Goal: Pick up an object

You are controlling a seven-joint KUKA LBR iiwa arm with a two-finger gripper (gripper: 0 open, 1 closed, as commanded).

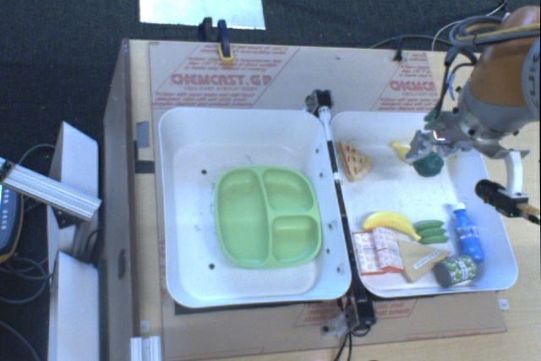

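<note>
Camera view put the claw (425, 150) low over the far part of the right bin (505, 266), against one dark green object (428, 164) with a small yellow piece (400, 150) just beside it. I could not tell how far the claw was open, or whether it gripped the green object, since the wrist hid that spot. Outward in that bin I counted one pizza slice (354, 160), one banana (390, 222), one green pea pod (430, 231), one blue bottle (466, 235), one red-and-white packet (378, 252), one tan wedge (419, 261) and one dark round thing (457, 270) too small to name. One green divided plate (268, 216) lay in the left bin (186, 148). Both bins sat on the table (245, 76).
</note>
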